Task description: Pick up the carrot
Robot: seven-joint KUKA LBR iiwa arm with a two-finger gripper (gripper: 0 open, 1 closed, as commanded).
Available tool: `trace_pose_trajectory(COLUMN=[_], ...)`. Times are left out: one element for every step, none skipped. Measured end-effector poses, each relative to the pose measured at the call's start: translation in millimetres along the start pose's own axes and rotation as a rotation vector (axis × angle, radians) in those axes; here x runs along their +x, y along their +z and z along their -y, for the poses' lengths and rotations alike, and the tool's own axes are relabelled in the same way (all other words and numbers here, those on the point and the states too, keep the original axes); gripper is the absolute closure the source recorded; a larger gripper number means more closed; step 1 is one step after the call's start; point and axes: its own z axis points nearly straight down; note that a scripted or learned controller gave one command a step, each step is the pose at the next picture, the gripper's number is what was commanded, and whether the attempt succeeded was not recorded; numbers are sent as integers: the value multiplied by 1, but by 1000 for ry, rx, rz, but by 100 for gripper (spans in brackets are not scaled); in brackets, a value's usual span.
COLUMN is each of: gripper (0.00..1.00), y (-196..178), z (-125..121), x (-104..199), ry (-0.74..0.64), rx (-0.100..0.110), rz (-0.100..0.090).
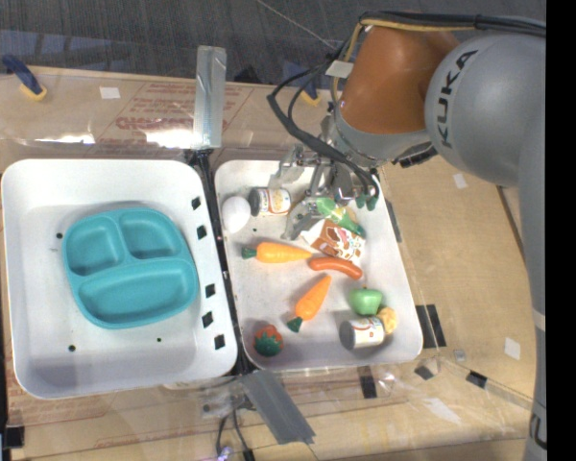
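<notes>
Arm [432,75] reached in from the right, over the far end of the right bin [403,296]. Hand [319,200] sat low above the bin's upper middle, by a small can [272,201] and a white egg-like ball [235,212]. Couldn't tell whether the hand was open or closed; cables and metal parts cluttered that spot. Nothing visibly between them.

Two carrots in the right bin. One carrot [278,253] lay roughly horizontal mid-bin, green tip pointing left, just below the hand. Second carrot [312,299] lay tilted further down, near the bin centre. Both were resting on the bin floor, not lifted.

Also in the right bin: a printed snack packet [341,241] under the hand's right side, a red sausage [336,268] touching the packet's lower edge, a green pepper [366,302], another can [363,333] on its side, a strawberry [268,340] near the front-left corner.

Left bin [19,257] held a teal divided plate [130,267]. Both bins sat side by side on the desk [461,257].
</notes>
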Motion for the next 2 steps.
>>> trace_pose_trajectory(gripper=[0, 100], y=[122, 111], z=[24, 22], x=[60, 59], ry=[130, 122], rx=[-1, -1], rz=[1, 2])
